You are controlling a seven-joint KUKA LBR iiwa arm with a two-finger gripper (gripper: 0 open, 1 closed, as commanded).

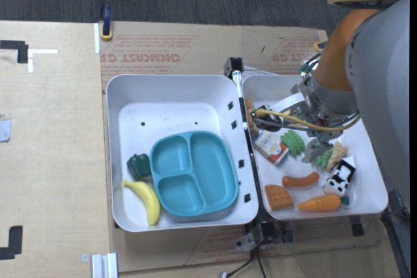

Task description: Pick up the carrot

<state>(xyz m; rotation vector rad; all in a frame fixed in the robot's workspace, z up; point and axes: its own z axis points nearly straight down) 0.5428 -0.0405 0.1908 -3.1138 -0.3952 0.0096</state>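
Hanging low over the right bin (371,202), the gripper (319,140) sits at the end of the grey arm (384,75), whose orange band (339,55) shows just above the wrist; from where I stand I cannot tell whether it is released or clenched, and nothing is visibly caught in it. Yellow cabling (287,117) loops out from the wrist toward the divide between the bins.

Taking the carrot (319,204) as the marker: it lies flat along the near wall of the right bin, orange body pointing toward the left bin, green top at its far end. Just beside its tip sits a waffle (278,196). Just behind it lies a sausage (301,180), and at its leafy end a black-and-white cow toy (340,178). Farther back are a green bean pod (293,142) and a small milk carton (272,146), close under the gripper. The carrot itself lies apart from the gripper, untouched.

Well away from the carrot, the left bin (130,91) holds a teal divided plate (194,172), with a banana (147,200) and a dark green pepper (138,166) beside the plate's outer edge.
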